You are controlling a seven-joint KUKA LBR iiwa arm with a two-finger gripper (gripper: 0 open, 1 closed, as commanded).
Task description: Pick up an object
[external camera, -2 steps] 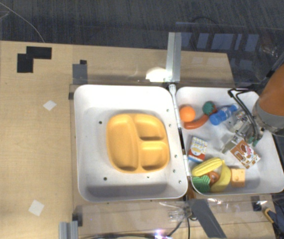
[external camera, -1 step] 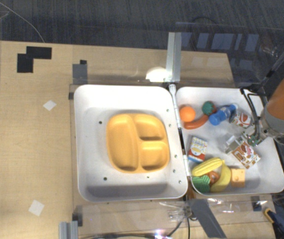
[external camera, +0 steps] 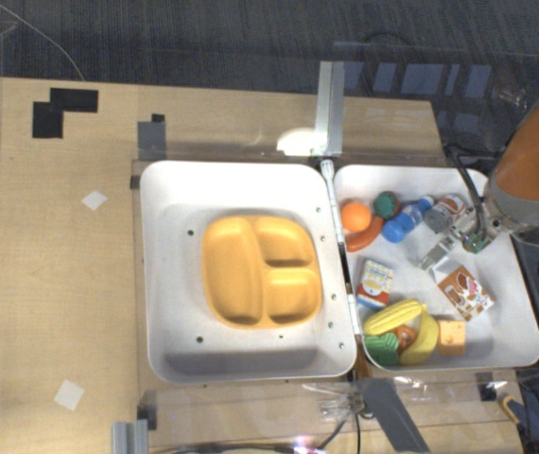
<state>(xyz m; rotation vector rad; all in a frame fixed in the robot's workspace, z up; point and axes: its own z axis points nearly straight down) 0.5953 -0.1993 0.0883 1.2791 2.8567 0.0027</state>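
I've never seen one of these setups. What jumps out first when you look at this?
The big yellow divided tray lying alone in the left white bin catches the eye first. Next comes the colourful clutter in the right bin: an orange ball, a blue bottle, a yellow banana. At the right edge, the arm's orange band hangs over that bin.

yellow divided tray [external camera: 258, 270], white bins [external camera: 170, 253], orange ball [external camera: 356, 216], blue bottle [external camera: 407, 220], yellow banana [external camera: 394, 315]

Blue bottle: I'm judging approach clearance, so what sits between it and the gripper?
Nothing: in the camera view, bare white bin floor separates the blue bottle from the gripper.
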